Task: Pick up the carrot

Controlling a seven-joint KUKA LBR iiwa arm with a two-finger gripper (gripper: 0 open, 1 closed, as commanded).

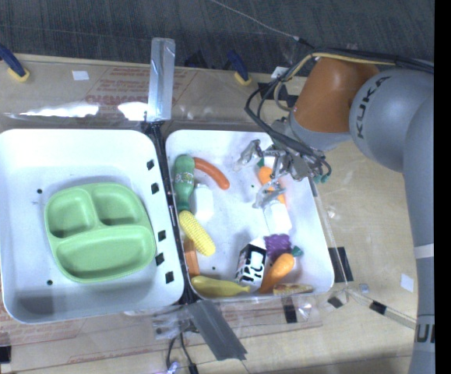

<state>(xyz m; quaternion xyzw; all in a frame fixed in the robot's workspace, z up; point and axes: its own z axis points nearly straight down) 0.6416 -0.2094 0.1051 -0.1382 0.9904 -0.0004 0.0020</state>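
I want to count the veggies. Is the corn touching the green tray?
Apart. The camera view shows the corn in the right bin, the green tray in the left bin, the bin walls between them.

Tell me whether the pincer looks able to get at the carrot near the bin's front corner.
Probably yes: the carrot lies uncovered on top, though an eggplant and a black-and-white carton crowd it closely.

I saw two bins side by side on the worktop (365,232). The left bin (15,170) held a divided tray (99,230). The right bin (233,142) held the rest: corn (196,233) by its left wall, a carrot (280,268) near its front right corner, a banana (219,287) along the front.
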